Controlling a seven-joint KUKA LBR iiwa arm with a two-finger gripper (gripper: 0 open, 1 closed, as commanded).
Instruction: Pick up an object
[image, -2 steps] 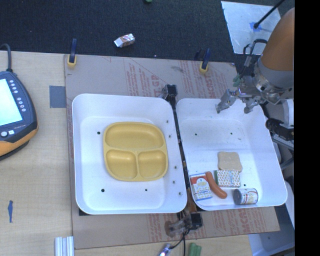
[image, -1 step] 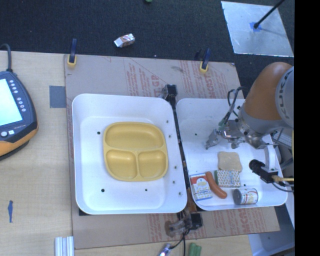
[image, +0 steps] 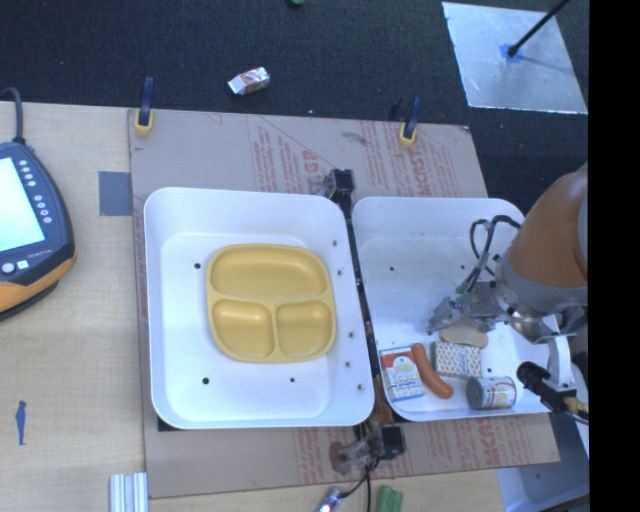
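Robotics lab, bench under clamped cardboard (image: 300, 150), two white bins (image: 170, 300) mid frame, teach pendant (image: 30, 235) at left edge, arm (image: 550, 245) at right

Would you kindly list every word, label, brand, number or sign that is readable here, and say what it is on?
None can be read with confidence.
Red print on the cardboard sheet: repeated lettering, too blurred to read.
Small carton: red label, too small to read.
Can: label unreadable.
Handheld pendant: screen and buttons, no legible text.
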